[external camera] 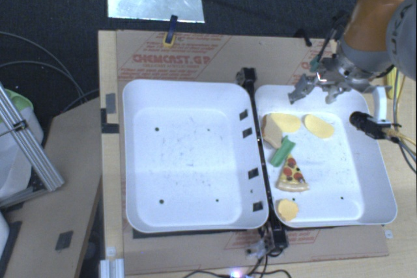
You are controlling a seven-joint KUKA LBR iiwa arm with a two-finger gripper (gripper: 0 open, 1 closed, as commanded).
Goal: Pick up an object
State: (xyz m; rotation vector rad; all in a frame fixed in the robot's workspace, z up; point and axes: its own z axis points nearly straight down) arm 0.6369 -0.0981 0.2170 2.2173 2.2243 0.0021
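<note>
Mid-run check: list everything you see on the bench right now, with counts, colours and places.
Right bin: one, white, holds all the toy food.
Left bin: one, white, beside the right bin.
Cheese wedge: one, pale yellow, upper left of the right bin.
Yellow oval slice: one, right of the cheese wedge.
Green piece: one, below the cheese wedge.
Pizza slice: one, yellow with red dots, below the green piece.
Small round piece: one, yellow, near the right bin's front edge.
Gripper: one, grey, over the right bin's back edge, holding nothing.
</note>
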